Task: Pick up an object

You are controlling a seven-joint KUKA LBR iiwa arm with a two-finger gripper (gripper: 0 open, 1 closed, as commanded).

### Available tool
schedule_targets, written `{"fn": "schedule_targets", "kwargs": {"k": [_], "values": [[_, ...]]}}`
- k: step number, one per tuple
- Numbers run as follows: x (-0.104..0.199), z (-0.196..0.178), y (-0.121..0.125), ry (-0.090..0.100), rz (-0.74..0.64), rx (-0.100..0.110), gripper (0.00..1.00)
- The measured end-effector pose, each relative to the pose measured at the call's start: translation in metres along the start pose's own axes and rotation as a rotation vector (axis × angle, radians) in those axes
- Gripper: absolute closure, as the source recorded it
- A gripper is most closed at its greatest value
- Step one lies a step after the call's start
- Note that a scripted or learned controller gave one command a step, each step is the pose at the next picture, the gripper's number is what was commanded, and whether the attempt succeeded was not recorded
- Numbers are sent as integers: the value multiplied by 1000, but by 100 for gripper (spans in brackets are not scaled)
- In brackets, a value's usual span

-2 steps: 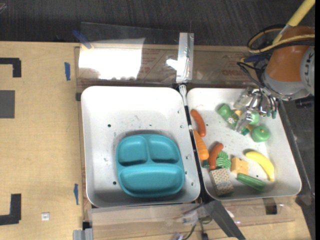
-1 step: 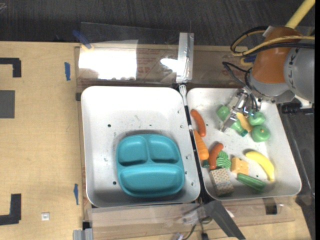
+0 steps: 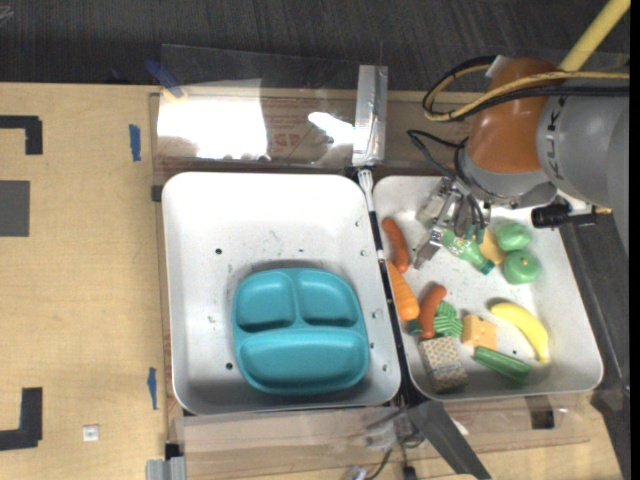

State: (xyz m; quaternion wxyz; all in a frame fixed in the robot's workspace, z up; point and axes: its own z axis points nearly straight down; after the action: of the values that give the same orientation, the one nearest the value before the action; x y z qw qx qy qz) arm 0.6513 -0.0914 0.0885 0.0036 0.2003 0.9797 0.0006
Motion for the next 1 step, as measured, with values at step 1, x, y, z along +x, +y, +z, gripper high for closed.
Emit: {"fn": "schedule_targets", "kwargs": {"k": [1], "values": [[49,-2,-27,-4,-546,-1,0]]}}
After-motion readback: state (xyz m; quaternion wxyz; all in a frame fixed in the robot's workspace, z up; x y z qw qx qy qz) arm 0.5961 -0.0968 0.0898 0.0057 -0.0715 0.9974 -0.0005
